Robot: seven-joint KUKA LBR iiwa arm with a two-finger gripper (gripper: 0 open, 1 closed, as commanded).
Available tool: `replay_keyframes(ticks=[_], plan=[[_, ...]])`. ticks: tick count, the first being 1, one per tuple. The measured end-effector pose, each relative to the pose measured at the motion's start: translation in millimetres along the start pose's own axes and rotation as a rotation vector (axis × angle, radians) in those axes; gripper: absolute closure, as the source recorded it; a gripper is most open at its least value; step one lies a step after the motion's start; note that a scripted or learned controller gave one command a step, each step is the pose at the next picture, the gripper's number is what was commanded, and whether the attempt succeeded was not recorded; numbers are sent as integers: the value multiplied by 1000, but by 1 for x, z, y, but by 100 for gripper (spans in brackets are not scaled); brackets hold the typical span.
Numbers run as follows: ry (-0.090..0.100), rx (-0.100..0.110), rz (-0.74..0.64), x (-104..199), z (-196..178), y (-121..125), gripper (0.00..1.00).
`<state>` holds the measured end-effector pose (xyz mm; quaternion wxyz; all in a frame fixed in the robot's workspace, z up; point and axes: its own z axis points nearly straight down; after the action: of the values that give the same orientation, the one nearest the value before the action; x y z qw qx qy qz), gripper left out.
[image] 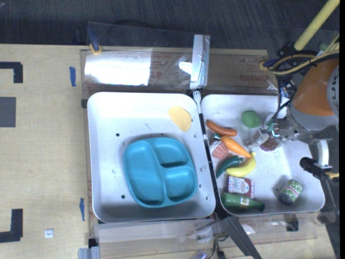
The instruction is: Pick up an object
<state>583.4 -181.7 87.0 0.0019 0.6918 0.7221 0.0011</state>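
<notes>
Since no object sits visibly in the end effector (269, 136), the pick looks undone; its opening cannot be told. Just beside it in the right bin (307, 163) lie a green ball (250, 118) and a carrot (236, 146).

Blue divided tray (160, 171) and yellow chip (181, 117) in white left bin (102, 144). Right bin (307, 182), white: green ball (250, 118), orange carrot (236, 146), yellow banana (243, 168), red-and-white carton (240, 185), green bottle (242, 201). Counter (40, 161) pale tan.
</notes>
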Motion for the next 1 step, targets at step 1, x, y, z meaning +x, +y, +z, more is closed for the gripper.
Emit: replay_keyframes(ticks=[1], plan=[[-2,-7,1,-1,-13,2,100]])
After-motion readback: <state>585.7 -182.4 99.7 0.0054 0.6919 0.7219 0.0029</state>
